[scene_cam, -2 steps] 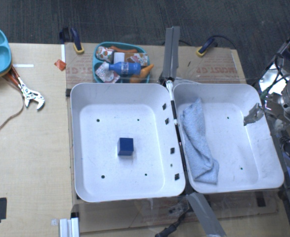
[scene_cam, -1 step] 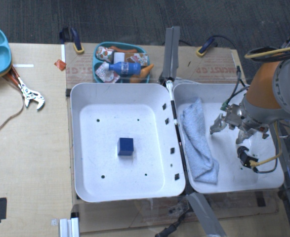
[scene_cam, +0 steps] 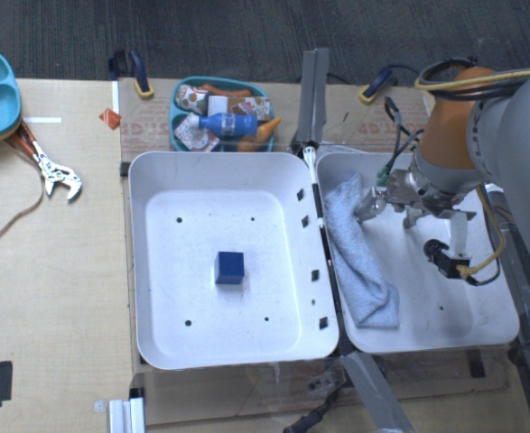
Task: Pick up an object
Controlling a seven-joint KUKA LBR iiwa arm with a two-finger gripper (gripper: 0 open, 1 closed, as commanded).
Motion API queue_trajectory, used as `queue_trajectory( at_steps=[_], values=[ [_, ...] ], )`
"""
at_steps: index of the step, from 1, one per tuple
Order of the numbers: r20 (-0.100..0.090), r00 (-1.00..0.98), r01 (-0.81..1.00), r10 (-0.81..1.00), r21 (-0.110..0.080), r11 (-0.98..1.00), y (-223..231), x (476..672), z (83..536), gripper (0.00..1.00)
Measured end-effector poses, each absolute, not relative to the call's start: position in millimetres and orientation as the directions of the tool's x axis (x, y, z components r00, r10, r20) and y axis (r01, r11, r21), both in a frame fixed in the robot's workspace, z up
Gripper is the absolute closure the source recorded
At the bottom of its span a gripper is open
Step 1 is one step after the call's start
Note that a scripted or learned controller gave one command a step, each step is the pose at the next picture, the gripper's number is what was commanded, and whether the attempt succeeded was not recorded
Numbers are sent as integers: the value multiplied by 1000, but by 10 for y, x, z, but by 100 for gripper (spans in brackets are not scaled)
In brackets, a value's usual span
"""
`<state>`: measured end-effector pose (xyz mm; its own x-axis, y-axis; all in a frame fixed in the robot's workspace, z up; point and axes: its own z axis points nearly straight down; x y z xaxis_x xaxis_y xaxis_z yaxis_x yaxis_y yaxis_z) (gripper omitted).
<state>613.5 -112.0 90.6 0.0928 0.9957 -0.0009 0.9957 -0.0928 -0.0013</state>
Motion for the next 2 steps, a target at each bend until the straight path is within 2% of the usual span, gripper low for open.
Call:
queue_trajectory(
  at_steps=[1,2],
  values=[
    [-2,284,959,959,0,-284,-1784,6237,1340,0],
    [-2,301,953,953,-4,-301,-1743,5618,2055,0]
  ],
)
